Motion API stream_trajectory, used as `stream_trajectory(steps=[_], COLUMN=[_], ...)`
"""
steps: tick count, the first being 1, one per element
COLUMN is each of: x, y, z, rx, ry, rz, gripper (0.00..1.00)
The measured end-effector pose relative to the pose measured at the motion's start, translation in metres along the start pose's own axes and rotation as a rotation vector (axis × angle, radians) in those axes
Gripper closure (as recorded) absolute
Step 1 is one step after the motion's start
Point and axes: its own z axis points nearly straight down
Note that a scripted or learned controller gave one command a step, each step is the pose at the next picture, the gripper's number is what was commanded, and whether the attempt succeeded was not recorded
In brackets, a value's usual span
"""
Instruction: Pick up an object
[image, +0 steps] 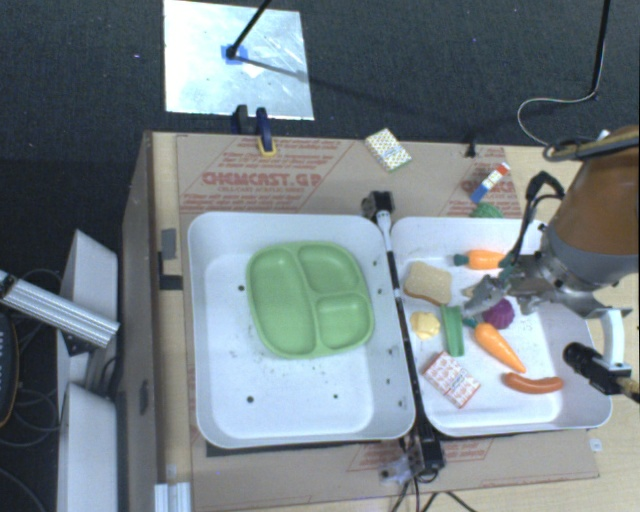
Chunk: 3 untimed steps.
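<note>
The robot's gripper (487, 293) hangs low in the right bin (570, 415), its fingers slightly apart with nothing between them. A purple vegetable (499, 313) lies just beside and below the fingertips, and a carrot (497, 347) stretches away below that, its long axis slanting toward the bin's lower right corner.

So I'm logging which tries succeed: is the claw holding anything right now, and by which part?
It cannot be told. The claw sits low in the right bin beside the purple toy, but nothing visibly sits in it.
</note>
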Motion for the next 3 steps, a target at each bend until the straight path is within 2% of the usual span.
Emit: stream_trajectory(steps=[1, 2, 3], x=[-0.053, -0.053, -0.053], y=[-0.012, -0.011, -0.011], z=[0.096, 0.085, 0.085], rx=[0.002, -0.003, -0.003], ry=[-0.001, -0.001, -0.001], rz=[0.003, 0.001, 0.001], gripper=[0.0, 1.0, 0.0])
